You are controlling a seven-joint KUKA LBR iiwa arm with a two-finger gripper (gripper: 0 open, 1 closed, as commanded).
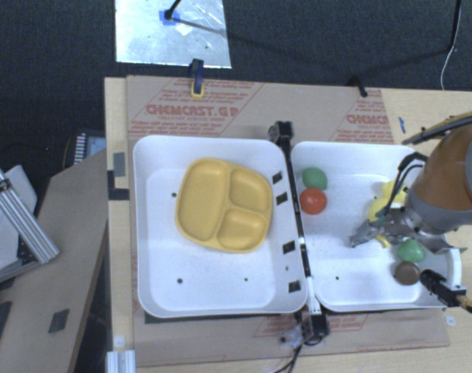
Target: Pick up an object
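In the right bin (337, 286), my gripper (373, 233) is down low near the right side, with the grey and orange arm (453, 181) above it. A yellow object (382, 202) lies right beside the gripper, partly hidden by the wrist. Just to the gripper's right sit a green object (411, 250) and a brown one (407, 273). Farther left in the same bin, a green ball (314, 178) and a red ball (313, 201) rest close together, apart from the gripper.
The left bin (154, 278) holds a yellow divided plate (223, 204). A black divider with clips (294, 216) runs between the two bins. The bench's cardboard surface (220, 107) extends behind them.
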